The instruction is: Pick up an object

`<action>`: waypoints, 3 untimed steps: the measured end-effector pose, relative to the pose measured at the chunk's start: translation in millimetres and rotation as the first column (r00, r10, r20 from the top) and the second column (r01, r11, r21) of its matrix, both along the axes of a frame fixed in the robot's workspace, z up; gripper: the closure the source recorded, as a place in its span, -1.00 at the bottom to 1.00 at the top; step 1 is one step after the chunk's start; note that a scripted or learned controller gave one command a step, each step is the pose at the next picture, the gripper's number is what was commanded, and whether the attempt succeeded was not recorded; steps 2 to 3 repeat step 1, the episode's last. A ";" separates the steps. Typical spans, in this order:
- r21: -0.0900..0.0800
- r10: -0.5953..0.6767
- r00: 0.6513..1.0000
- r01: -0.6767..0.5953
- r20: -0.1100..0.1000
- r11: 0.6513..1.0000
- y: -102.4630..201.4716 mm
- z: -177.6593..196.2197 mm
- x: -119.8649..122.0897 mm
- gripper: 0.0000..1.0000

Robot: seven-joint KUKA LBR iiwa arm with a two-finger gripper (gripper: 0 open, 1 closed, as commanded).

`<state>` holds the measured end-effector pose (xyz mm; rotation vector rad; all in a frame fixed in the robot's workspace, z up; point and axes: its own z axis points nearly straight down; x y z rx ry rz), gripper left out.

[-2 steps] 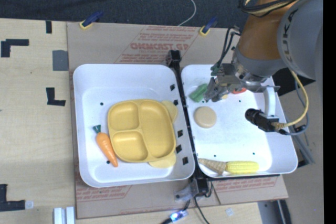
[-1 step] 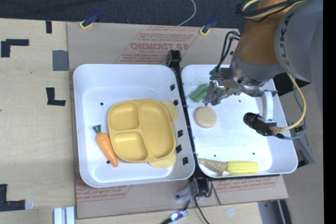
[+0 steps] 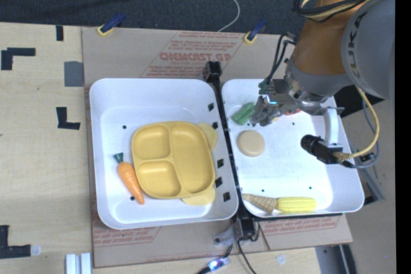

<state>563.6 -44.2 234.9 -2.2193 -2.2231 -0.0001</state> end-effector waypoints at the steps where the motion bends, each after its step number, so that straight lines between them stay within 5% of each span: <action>1: -0.001 -0.001 1.000 0.001 -0.003 1.000 -4.8 -7.8 -10.3 1.00; 3: -0.001 -0.001 1.000 0.001 -0.003 1.000 -4.8 -7.8 -10.3 1.00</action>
